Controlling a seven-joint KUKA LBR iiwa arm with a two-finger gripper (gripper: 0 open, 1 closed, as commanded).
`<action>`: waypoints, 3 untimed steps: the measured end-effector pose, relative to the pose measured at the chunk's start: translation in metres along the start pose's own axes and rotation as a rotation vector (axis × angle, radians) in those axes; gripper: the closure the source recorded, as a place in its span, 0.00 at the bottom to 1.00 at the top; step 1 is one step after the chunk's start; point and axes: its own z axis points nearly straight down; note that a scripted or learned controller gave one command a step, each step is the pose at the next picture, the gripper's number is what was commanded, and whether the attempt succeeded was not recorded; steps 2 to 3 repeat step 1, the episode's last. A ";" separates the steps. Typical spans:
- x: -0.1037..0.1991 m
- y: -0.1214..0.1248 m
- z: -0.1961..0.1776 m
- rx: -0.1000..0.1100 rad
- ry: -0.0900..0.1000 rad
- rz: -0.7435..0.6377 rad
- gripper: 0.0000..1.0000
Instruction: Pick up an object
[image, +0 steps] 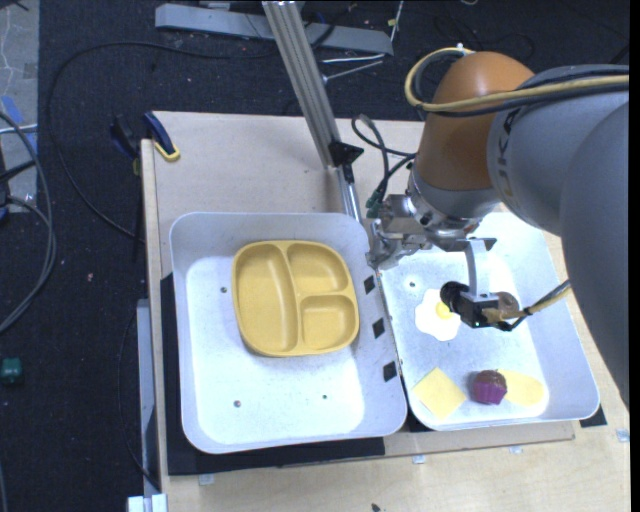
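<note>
- While my fingers (386, 248) are hanging over the seam between the two bins, at the right bin's (584, 372) far left corner, I am unable to tell how far apart they are standing, and I am seeing nothing caught between them.
- I am judging the pick as not yet done: every candidate is lying flat in a bin, so choosing, closing and lifting are all left.
- Nearest to me, a toy fried egg (435, 318) is lying in the right bin, a thin, wavy-edged white patch with a raised yellow yolk.
- Further toward the front rim, a flat yellow square slice (440, 392) is sitting near a small, rounded purple piece (488, 387), which is touching a pale yellow flat piece (528, 391).
- Over in the left bin (200, 300), a smooth yellow divided plate (296, 298) with three compartments is resting, rigid and glossy-looking.
- Both bins are looking like matte white plastic on the pale wooden counter (230, 160).
</note>
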 end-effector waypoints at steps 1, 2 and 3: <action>0.051 0.010 0.007 0.000 0.000 -0.002 1.00; 0.051 0.010 0.007 0.000 0.000 -0.002 1.00; 0.051 0.010 0.007 0.000 0.000 -0.002 1.00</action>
